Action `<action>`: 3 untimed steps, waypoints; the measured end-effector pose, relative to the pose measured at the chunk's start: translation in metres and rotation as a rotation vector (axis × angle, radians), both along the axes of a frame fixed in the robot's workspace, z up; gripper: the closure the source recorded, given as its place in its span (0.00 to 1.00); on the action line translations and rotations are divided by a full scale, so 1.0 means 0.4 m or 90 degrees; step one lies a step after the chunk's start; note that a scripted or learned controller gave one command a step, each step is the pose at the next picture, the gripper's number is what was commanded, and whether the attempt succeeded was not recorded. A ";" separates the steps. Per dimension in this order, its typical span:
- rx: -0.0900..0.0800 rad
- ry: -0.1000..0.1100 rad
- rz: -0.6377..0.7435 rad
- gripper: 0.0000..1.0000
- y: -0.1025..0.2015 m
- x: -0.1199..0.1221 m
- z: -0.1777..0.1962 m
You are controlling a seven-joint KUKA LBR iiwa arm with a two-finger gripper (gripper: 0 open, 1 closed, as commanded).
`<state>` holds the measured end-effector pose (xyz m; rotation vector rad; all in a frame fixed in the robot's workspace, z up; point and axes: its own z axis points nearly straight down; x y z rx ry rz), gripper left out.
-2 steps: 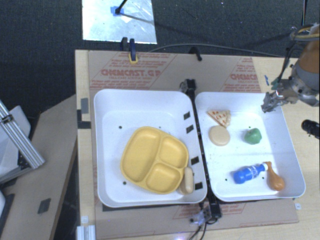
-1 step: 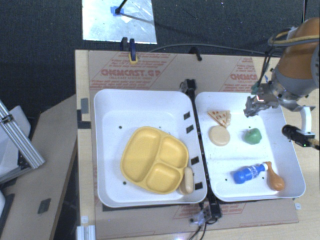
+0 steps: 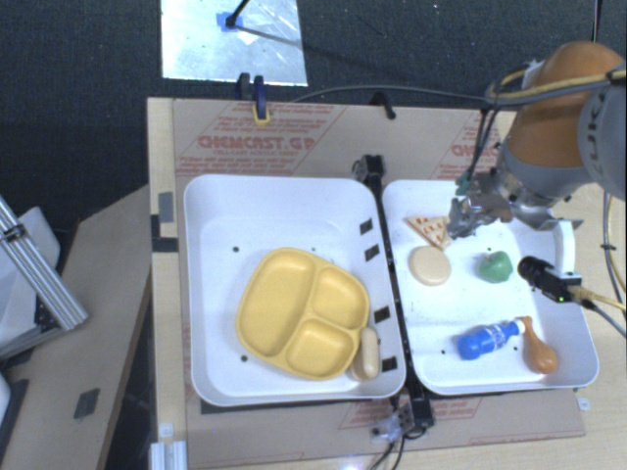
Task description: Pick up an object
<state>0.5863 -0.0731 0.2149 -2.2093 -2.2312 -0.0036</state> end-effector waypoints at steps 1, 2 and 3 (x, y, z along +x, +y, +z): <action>0.000 0.000 -0.001 1.00 0.109 -0.036 0.024; 0.000 0.000 0.000 1.00 0.242 -0.072 0.050; -0.001 0.000 0.000 1.00 0.362 -0.118 0.067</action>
